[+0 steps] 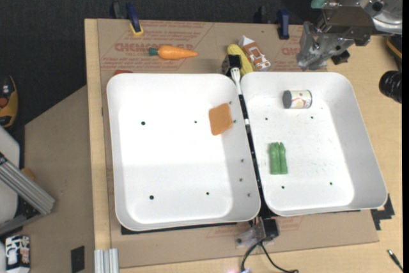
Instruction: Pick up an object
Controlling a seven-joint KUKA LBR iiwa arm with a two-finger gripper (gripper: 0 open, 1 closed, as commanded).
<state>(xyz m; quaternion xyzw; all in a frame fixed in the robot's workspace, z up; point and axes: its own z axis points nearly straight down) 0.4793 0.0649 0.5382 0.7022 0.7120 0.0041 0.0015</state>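
Note:
My gripper point(317, 53) hangs above the back edge of the right bin point(358, 137), near its far corner, with nothing seen between its fingers. A small grey and white can point(298, 99) lies on its side in the right bin, just in front and left of the gripper. A green block point(277, 158) lies lower in the same bin. An orange-brown flat slice point(220, 119) rests in the left bin point(134, 156) near its right wall.
On the board behind the bins lie a toy carrot point(174, 52), a yellow piece point(235, 52) and a brown-and-white packet point(255, 55). Blue clamps point(134, 21) stand at the back edge. The arm's body fills the top right corner.

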